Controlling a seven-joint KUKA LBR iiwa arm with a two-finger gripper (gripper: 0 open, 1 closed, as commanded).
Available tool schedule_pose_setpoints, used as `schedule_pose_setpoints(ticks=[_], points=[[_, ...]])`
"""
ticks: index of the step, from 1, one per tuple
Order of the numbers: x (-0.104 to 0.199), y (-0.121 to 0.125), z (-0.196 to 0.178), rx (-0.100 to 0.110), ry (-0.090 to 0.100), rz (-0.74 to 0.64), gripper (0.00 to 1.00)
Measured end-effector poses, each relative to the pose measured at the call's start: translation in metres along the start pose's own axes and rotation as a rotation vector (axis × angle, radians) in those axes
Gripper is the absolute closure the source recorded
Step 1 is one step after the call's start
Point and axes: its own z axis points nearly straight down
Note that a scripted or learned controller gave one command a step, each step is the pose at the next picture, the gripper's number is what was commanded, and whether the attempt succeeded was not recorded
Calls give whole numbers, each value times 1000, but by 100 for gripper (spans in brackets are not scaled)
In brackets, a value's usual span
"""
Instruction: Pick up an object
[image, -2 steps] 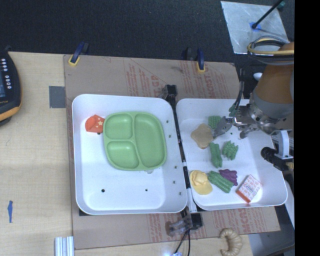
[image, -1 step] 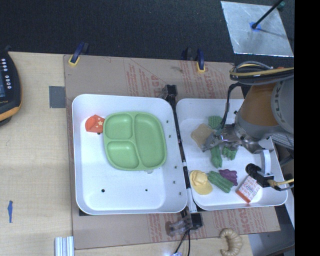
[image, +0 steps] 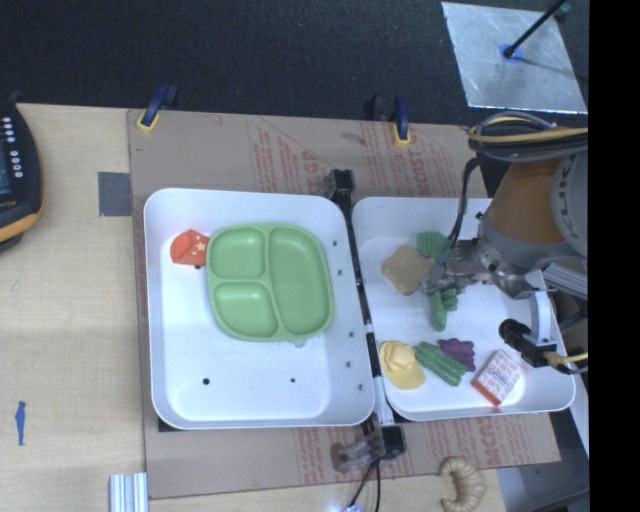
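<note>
Green toy (image: 439, 305) in right bin (image: 560, 400), under gripper (image: 443, 283); grip state unclear. Tan lump (image: 404, 268) just beside.

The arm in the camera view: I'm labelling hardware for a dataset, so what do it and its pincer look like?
The arm is bulky and rounded, grey with a broad orange band above the wrist. Yellow and black cables loop over its top. The pincer is a small, dark metallic assembly.
</note>
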Motion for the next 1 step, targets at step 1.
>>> schedule_pose_setpoints(ticks=[1], points=[[85,42,-88,5,15,-8,100]])
